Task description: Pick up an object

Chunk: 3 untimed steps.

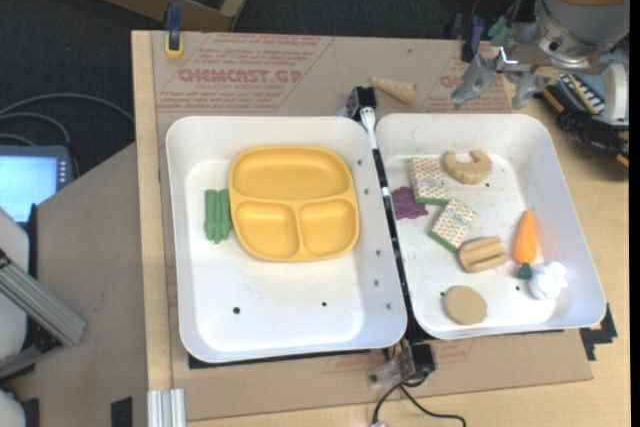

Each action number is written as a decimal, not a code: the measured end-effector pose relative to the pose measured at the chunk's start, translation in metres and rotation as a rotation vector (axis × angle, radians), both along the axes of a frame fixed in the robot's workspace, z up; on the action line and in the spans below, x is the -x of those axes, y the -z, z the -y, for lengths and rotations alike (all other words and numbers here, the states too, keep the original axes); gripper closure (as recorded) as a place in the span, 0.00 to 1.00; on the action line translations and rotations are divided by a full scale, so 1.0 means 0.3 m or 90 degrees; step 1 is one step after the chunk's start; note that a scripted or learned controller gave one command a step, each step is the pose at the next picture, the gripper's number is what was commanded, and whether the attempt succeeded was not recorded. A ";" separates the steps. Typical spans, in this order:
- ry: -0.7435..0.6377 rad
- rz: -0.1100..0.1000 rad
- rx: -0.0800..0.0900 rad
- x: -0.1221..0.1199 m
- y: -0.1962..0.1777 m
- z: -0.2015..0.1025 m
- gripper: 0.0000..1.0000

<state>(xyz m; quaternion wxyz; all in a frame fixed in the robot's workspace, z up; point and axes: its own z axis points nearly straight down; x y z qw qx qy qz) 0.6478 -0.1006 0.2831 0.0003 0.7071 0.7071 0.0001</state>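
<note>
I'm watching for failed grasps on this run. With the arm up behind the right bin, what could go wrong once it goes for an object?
The two patterned sandwich pieces lie against the purple item, so a grasp there may catch two things or shove one. The carrot and the white item lie close to the right bin wall, which may block a finger.

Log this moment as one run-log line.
arm: above far rim of right bin | gripper: nothing seen held | carrot, croissant: in right bin | yellow tray: left bin
</note>
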 end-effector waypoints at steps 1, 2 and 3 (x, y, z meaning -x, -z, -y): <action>0.003 -0.005 -0.001 0.139 0.416 0.180 0.00; 0.003 0.002 -0.003 0.267 0.665 0.160 0.00; -0.003 0.001 -0.002 0.466 0.310 -0.087 0.00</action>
